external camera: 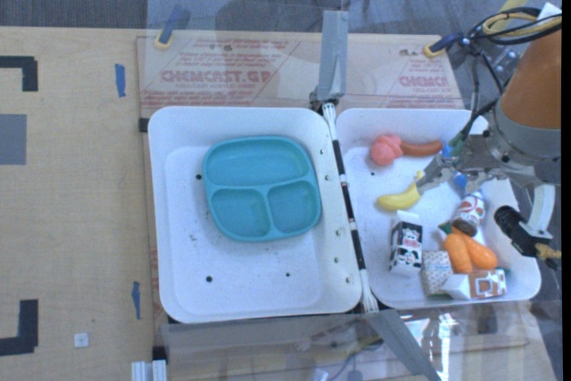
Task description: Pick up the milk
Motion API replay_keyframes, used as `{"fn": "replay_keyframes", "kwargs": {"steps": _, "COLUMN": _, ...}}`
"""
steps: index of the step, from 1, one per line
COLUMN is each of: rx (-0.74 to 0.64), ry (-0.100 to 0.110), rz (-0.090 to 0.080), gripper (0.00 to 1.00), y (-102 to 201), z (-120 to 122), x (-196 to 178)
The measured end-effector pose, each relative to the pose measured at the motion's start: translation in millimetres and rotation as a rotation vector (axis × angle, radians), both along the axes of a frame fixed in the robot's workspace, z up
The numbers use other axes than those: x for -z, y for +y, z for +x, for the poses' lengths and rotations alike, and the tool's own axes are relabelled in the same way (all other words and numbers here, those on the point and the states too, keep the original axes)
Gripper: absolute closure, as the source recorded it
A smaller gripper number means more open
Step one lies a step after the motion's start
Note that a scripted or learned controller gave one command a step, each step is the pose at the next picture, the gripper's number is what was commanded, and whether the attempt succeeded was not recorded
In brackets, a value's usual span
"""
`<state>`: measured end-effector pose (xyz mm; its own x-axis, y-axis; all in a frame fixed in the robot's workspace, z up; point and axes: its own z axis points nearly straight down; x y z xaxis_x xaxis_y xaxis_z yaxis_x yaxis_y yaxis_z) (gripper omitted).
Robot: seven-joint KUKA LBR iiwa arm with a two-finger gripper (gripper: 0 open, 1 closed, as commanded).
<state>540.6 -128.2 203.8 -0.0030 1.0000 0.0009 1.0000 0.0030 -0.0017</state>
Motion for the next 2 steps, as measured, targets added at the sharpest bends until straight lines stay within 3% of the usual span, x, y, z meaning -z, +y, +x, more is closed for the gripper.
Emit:
{"fn": "replay_keyframes", "kwargs": {"steps": 1, "rx": -0.088, "ry": -0.01, "rz": -0.001, "gripper": 0.0, "y": 22, "z": -42, "x": 114}}
{"fn": "replay_keyframes", "kwargs": {"steps": 2, "rx": -0.084, "ry": -0.014, "rz": -0.003, "gripper": 1.0, "y": 20, "z": -41, "x": 104}}
